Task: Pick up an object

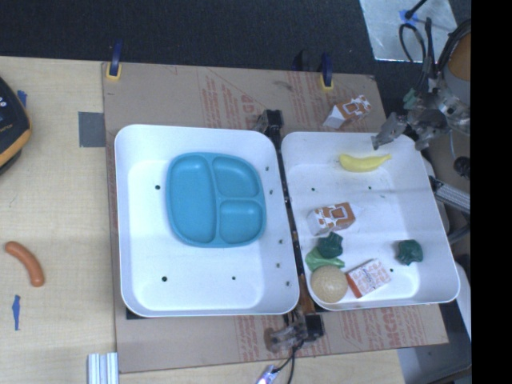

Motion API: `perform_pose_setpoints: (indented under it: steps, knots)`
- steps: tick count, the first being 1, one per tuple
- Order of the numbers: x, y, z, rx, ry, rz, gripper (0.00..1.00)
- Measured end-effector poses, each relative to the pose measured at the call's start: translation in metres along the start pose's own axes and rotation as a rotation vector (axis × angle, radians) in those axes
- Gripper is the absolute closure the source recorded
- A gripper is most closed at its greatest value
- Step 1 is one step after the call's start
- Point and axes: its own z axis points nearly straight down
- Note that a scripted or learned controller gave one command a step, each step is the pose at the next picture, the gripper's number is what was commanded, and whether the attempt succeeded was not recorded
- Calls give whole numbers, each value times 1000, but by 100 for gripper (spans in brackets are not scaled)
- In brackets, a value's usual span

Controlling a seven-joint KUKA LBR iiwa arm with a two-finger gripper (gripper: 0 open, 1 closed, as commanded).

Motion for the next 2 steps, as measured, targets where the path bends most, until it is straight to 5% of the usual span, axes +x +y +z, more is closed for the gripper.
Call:
perform_pose_setpoints:
  steps: [1,2]
  knots:
    - [-9,-1,120,7,2,-4,0]
    - [15,0,118,4,0,-4,0]
